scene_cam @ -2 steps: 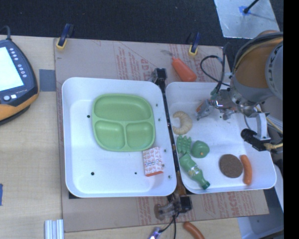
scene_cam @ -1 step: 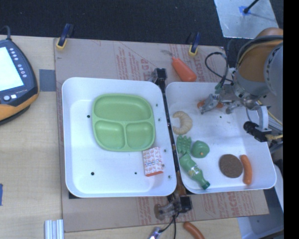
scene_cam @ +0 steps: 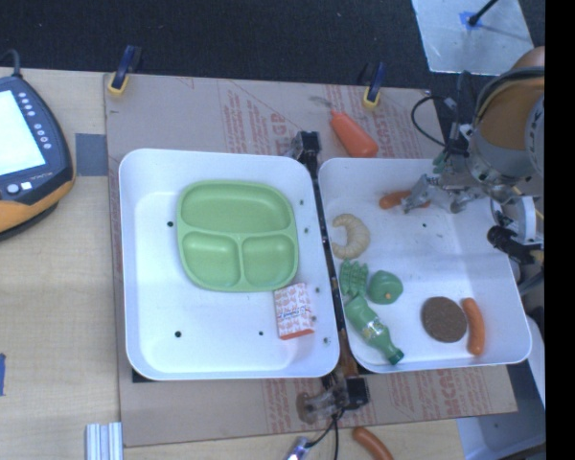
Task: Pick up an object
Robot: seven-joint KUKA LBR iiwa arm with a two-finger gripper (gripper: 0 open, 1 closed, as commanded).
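Arm: grey with an orange band, entering from the right edge, bent over the upper right corner of the right bin (scene_cam: 517,353).
Gripper: the gripper (scene_cam: 439,192) hangs low over the upper part of the right bin, just right of a small orange carrot piece (scene_cam: 395,199); whether it is wide or narrow cannot be told, and nothing can be seen held in it.
Right bin contents: a pale croissant (scene_cam: 350,235) by the left wall; a green leafy toy (scene_cam: 354,279) and a green round toy (scene_cam: 385,287) below it; a green bottle (scene_cam: 373,330) lying slantwise near the lower left; a brown round patty (scene_cam: 445,319) and an orange sausage (scene_cam: 473,325) side by side at the lower right.
Left bin (scene_cam: 149,333): a green divided plate (scene_cam: 238,235) in the upper middle; a red and white packet (scene_cam: 293,310) just below its lower right corner.
Table (scene_cam: 48,353): an orange carrot (scene_cam: 353,134) above the right bin; a control tablet (scene_cam: 14,156) at the left edge.
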